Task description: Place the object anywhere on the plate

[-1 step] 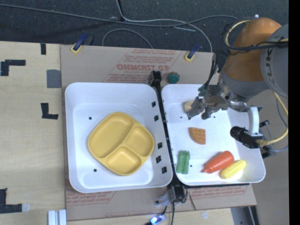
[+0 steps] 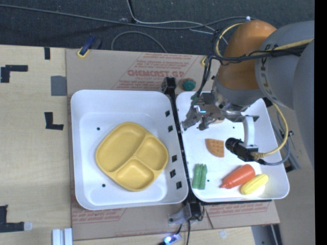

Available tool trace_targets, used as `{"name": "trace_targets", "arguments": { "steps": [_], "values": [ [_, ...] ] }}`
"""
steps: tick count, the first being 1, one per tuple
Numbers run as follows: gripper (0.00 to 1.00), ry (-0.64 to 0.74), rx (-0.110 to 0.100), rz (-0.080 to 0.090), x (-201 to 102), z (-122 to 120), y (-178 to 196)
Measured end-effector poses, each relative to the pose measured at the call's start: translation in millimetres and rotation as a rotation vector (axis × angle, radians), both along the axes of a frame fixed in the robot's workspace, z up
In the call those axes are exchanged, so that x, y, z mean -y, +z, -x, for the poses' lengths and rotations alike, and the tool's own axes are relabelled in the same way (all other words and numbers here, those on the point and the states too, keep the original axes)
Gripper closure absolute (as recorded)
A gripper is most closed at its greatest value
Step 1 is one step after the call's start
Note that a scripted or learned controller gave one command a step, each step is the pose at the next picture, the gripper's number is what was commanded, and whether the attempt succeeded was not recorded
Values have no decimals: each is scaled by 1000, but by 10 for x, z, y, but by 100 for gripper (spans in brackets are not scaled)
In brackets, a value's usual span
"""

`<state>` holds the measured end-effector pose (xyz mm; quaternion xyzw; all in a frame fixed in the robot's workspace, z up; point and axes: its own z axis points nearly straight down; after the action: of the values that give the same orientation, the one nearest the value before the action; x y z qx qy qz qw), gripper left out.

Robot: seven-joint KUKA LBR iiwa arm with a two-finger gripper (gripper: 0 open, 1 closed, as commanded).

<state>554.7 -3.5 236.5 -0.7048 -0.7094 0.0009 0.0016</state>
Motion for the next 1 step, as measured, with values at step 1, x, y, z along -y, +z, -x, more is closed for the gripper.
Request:
{"name": "trace_targets", "arguments": {
  "steps": [1],
  "values": [
    [100,-1,1,1,-459,-167,-128]
  ]
}}
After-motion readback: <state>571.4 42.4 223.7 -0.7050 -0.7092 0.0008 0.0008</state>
